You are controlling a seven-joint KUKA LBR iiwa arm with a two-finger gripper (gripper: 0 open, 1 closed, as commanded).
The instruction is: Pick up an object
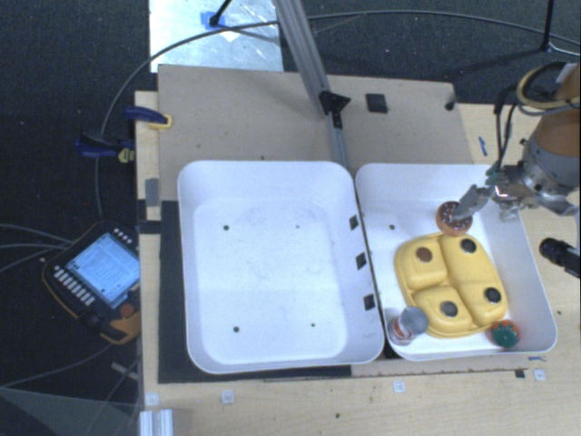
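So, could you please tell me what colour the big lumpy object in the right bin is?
Yellow, with a few dark spots; the big lumpy object shows plainly in the camera view.

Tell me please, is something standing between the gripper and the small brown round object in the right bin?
Nothing visible does. The gripper is right beside the small brown round object, and the yellow block lies nearer the bin's front.

Pale wood surface on a dark carpeted floor.

A blue-and-yellow clamp grips the surface's left edge. A handheld control pendant with a lit screen lies on the floor to the left, amid thin cables. A shiny panel lies beyond the far edge, crossed by a slanting grey pole.
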